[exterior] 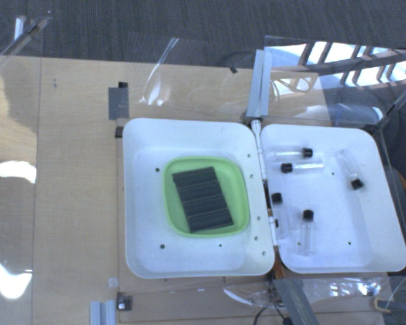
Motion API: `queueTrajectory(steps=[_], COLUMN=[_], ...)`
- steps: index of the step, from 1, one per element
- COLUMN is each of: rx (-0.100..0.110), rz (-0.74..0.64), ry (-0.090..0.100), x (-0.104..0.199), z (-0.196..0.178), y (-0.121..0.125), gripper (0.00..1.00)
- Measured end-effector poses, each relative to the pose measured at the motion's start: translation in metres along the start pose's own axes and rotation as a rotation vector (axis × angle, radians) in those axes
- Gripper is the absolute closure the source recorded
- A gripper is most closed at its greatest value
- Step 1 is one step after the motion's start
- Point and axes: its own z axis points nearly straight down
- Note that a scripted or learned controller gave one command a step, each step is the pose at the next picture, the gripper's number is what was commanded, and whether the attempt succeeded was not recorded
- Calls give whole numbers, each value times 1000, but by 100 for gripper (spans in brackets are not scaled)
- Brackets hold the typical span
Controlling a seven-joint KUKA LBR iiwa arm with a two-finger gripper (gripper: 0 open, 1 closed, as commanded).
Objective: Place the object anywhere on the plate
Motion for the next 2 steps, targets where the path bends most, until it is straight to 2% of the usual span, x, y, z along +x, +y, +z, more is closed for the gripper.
queueTrajectory(steps=[2], rx=[0], rz=[0], ry=[0], x=[0], z=[0], y=[0], gripper=[0])
